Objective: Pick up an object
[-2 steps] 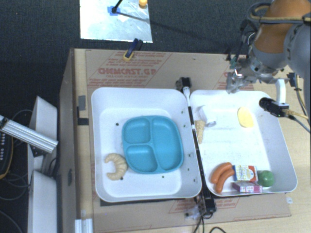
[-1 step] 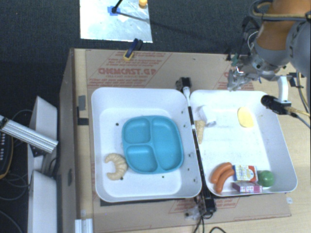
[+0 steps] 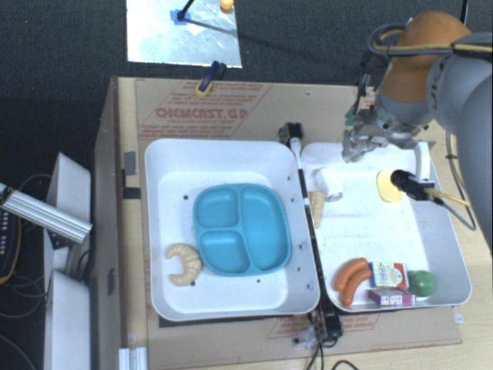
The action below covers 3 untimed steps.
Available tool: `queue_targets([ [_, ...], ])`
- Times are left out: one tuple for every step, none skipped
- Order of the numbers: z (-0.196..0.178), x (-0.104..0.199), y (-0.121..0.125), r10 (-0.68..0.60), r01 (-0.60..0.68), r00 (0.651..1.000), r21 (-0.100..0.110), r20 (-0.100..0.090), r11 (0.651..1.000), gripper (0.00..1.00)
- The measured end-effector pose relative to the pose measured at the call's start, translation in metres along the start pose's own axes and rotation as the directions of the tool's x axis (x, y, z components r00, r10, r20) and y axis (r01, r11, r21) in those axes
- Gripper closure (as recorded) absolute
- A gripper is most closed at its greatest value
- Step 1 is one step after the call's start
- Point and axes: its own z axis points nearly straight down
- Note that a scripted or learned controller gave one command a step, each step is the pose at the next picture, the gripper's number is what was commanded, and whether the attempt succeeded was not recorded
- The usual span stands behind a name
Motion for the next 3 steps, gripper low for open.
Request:
queue_targets([
  [-0.012, 0.000, 0.001, -0.002, 0.002, 1.000, -0.005, 0.001, 1.000, 1.00],
  [-0.023, 0.000, 0.002, -0.004, 0.004, 1.000, -0.009, 0.001, 1.000, 1.00],
  [-0.035, 0.000, 0.003, -0.005, 0.005, 1.000, -0.012, 0.001, 1.000, 1.00],
])
